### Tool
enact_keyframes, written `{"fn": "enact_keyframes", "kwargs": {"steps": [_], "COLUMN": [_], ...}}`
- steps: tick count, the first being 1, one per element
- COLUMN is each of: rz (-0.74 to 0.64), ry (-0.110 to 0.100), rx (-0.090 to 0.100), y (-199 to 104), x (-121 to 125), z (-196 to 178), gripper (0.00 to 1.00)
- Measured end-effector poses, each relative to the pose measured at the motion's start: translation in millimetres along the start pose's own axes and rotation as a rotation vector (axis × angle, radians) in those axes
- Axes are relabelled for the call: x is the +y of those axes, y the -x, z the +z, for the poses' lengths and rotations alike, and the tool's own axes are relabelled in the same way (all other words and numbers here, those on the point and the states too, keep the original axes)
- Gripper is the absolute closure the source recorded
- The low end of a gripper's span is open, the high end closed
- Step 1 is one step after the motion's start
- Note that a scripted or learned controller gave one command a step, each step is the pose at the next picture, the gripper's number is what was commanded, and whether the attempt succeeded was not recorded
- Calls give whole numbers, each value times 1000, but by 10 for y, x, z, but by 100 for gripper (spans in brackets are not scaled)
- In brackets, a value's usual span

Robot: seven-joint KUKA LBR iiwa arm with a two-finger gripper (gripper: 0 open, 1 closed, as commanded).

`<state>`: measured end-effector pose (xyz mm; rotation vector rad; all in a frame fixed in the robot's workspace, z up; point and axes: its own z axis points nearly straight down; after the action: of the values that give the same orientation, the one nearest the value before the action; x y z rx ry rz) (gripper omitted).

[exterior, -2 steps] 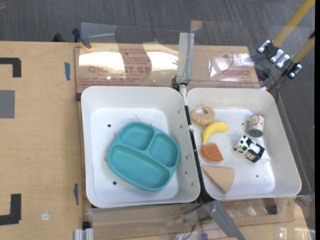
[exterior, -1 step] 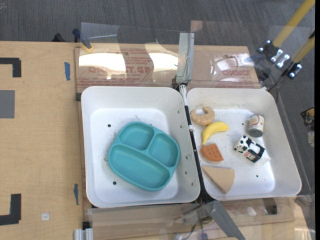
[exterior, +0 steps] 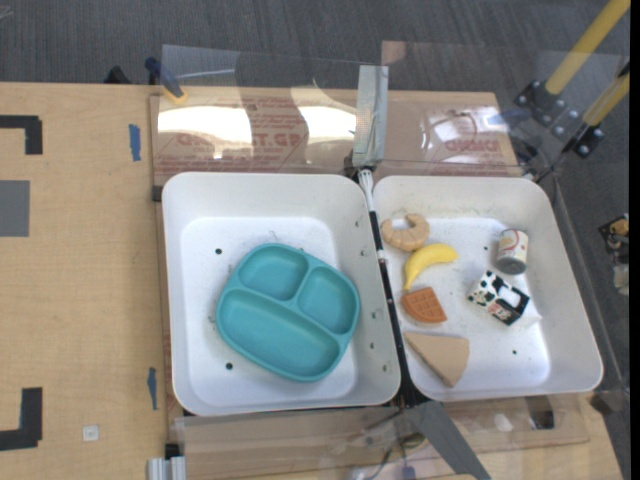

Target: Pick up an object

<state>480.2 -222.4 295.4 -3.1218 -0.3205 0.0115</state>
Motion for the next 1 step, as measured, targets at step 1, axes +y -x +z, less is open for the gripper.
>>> {"fn": "enact_keyframes", "kwargs": {"steps": [1], "rz": [1], "ry": [0], "rx": [0], "y": [1], "x": [0], "z": [114], "gripper": [100]}}
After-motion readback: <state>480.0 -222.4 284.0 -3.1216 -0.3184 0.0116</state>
